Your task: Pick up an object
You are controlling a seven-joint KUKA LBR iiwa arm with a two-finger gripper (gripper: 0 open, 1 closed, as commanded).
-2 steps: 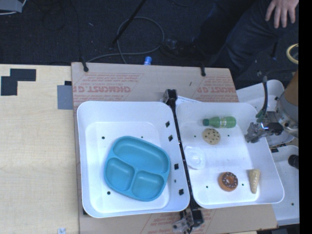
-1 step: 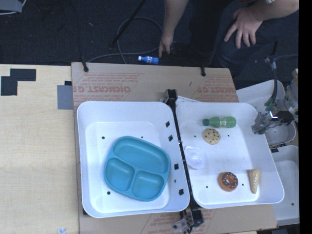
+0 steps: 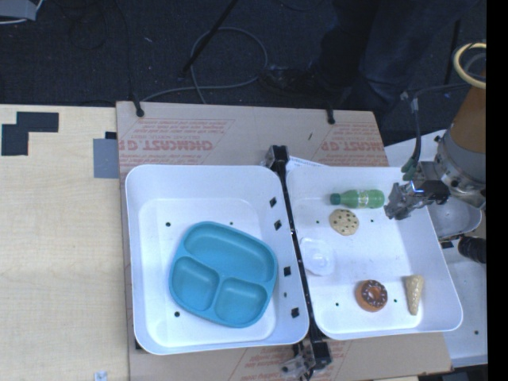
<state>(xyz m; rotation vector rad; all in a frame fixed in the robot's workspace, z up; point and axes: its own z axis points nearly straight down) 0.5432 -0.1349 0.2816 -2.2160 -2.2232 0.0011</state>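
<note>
A dark carpeted floor (image 3: 159, 38) fills the far part of the scene, with black cables (image 3: 230, 42) looping across it. On the left lies a pale wooden surface (image 3: 55, 252) marked with black shapes (image 3: 28, 129) and a grey patch (image 3: 105, 157). A brown cardboard sheet (image 3: 238, 137) with red print covers the middle.

You are looking down on a robotics lab bench, not a home or kitchen. Two shallow white bins (image 3: 202, 182) sit side by side on a sheet of printed cardboard (image 3: 238, 137), which lies on a pale wooden benchtop (image 3: 55, 252) marked with dark tape patches. Behind the bench, loose black cables (image 3: 230, 46) trail across a dark carpeted floor. The grey arm (image 3: 464, 153) with its orange band enters from your right. The food items in the right bin are toy props.
</note>
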